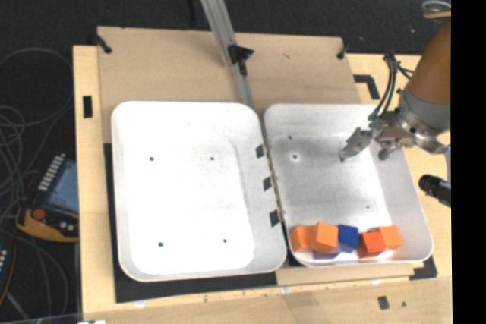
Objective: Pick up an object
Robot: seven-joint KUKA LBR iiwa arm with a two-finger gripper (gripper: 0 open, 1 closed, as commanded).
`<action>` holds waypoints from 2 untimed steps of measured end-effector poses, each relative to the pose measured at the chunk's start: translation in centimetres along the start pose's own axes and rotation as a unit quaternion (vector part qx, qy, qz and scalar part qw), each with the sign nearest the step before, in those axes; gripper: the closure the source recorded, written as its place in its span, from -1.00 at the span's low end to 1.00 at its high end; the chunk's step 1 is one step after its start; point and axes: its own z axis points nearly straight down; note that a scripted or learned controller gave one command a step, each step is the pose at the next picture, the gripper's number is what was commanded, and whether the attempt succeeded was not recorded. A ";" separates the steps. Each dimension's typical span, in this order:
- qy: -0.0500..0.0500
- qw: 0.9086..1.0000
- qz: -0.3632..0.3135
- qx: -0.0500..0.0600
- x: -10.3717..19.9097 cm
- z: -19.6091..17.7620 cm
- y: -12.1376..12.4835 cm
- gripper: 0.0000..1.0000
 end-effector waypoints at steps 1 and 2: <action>0.001 1.000 0.000 0.000 0.0 -1.2 -1.4 -1.00; 0.001 1.000 0.000 0.001 -0.4 -2.1 -2.6 -1.00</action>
